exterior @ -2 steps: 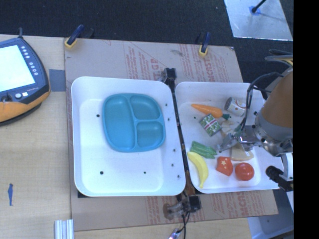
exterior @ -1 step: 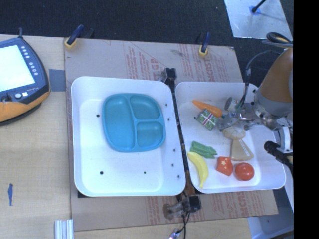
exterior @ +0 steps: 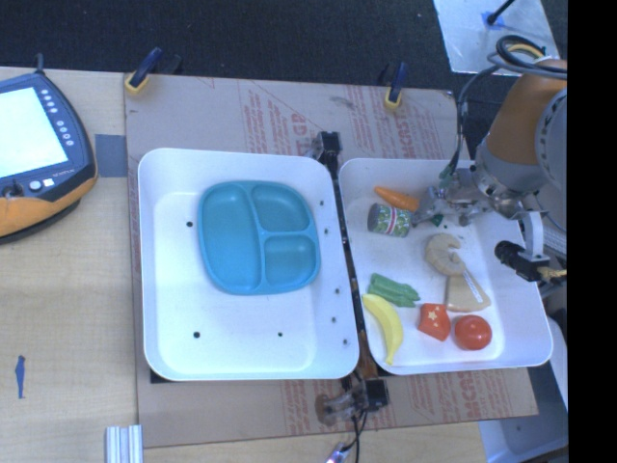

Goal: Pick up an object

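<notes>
Right now the arm (exterior: pixel 525 133) leans in from the right over the right bin (exterior: pixel 516 350), its orange band showing above the wrist. The gripper (exterior: pixel 445 205) sits low over the upper part of that bin, just beside a small green patterned can (exterior: pixel 389 221) lying on its side and an orange carrot (exterior: pixel 396 199) resting just above the can. From where I stand I cannot tell how the gripper is set or whether anything is caught in it; the metal parts blur together.

Below the gripper lies a tan curved piece (exterior: pixel 442 252), and beneath that a pale wedge-shaped piece (exterior: pixel 466 292). Toward the near edge of the same bin sit a red tomato (exterior: pixel 472 333) and a red-orange block (exterior: pixel 434 321) next to it, apart by a small gap. A green bean pod (exterior: pixel 393 289) lies left of them, with a yellow banana (exterior: pixel 385 325) curving along the bin's left wall.

The left bin (exterior: pixel 174 345) holds a blue divided plate (exterior: pixel 258 236), lying flat near its middle. A tablet in an orange case (exterior: pixel 39 152) rests on the bench at far left
</notes>
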`<state>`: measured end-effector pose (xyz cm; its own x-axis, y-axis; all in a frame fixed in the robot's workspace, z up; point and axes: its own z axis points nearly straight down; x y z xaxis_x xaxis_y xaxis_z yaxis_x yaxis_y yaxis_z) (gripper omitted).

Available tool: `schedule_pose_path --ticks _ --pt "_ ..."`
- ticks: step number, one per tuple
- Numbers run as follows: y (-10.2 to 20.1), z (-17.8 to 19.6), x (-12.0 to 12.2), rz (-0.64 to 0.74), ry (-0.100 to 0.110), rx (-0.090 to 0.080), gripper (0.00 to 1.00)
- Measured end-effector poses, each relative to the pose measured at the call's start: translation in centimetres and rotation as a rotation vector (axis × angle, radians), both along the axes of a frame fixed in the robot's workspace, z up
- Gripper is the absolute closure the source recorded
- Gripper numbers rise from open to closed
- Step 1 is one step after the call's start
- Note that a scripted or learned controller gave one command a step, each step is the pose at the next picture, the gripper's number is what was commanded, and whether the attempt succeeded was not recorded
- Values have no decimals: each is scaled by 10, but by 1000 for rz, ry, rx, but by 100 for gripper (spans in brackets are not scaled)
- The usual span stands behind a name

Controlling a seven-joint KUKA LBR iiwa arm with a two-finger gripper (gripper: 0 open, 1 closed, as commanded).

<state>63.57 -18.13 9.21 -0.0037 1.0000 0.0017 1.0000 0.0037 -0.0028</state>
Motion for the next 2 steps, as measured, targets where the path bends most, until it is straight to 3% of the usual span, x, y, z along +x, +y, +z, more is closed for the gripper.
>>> schedule_pose_path --ticks 1,2 --pt "11 -4 15 -6 22 1 0" --pt "11 7 16 -1 17 0 100"
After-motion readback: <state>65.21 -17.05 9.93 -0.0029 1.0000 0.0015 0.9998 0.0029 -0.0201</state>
